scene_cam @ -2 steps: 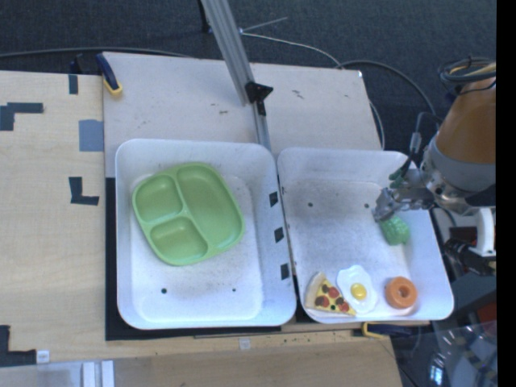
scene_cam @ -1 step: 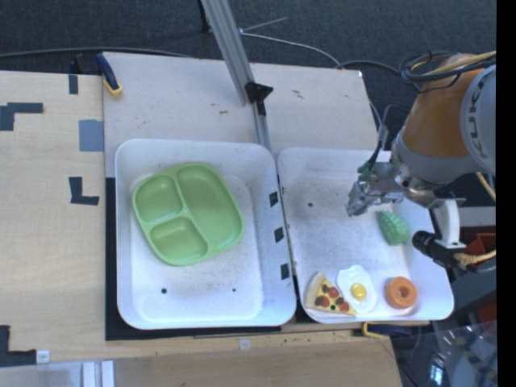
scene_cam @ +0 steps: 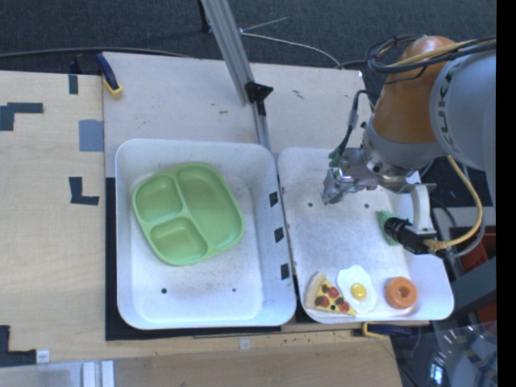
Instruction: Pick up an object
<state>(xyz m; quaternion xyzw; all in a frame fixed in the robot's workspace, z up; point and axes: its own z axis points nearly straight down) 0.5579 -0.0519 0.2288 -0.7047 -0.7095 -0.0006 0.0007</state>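
Observation:
Three toy foods lie along the front edge of the right bin [scene_cam: 322, 240]: a pizza slice [scene_cam: 326, 293], a fried egg [scene_cam: 355, 287] and an orange doughnut [scene_cam: 401, 292]. A small green item [scene_cam: 387, 218] shows at the bin's right side, partly hidden by the arm's black fitting. My gripper [scene_cam: 333, 190] hangs over the back part of the right bin, well behind the foods, with nothing visible between its fingers. The view does not show how far apart the fingers stand.
The left bin [scene_cam: 137, 289] holds a green divided plate [scene_cam: 187, 212]. A metal pole [scene_cam: 230, 39] slants down from the top to between the bins. Cables loop around the arm on the right.

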